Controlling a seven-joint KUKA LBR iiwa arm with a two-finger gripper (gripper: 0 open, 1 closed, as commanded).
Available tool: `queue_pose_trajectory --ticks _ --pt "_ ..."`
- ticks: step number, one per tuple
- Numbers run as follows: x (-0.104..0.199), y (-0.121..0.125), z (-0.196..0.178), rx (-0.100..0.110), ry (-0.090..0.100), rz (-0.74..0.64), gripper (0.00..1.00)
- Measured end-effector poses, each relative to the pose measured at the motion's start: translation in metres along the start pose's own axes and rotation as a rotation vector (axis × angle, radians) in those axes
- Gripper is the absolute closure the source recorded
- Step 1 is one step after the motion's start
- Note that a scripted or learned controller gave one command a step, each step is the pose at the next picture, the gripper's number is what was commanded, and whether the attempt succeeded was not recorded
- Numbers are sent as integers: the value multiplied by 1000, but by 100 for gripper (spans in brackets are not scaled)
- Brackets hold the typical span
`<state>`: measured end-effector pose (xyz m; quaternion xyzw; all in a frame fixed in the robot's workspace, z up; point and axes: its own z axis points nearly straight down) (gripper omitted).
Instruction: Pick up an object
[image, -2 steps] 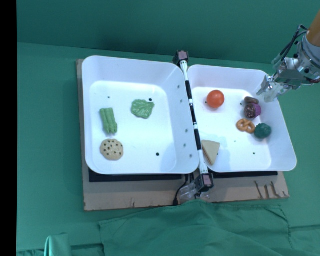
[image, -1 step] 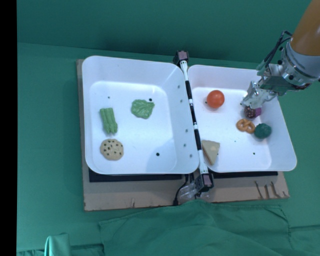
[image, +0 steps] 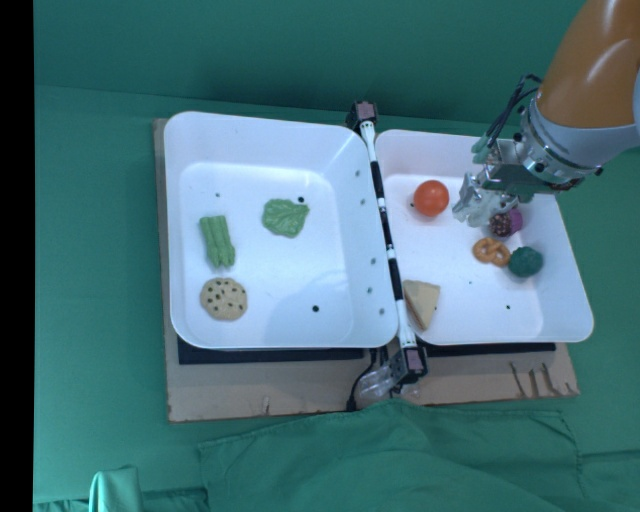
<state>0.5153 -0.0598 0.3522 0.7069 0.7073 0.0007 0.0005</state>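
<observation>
In the right bin (image: 560, 320) lie a red-orange tomato (image: 431, 197), a purple grape bunch (image: 507, 222), an orange pretzel (image: 491, 251), a dark green broccoli floret (image: 525, 261) and a pale cheese wedge (image: 421, 302). My gripper (image: 479, 211) hangs low over this bin, between the tomato and the grape bunch, just left of the grapes. Nothing shows between its fingers. The left bin (image: 330, 170) holds a green asparagus bundle (image: 217, 241), a lettuce leaf (image: 284, 217) and a chocolate-chip cookie (image: 223, 298).
A black-and-white striped divider (image: 385, 235) runs between the two bins. The bins rest on a cardboard sheet (image: 260, 400) over green cloth. The arm's orange band (image: 600, 50) enters from the upper right.
</observation>
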Motion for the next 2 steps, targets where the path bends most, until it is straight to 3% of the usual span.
queue_pose_trajectory --ticks 2 --pt "79 -27 44 2 1 -1 100"
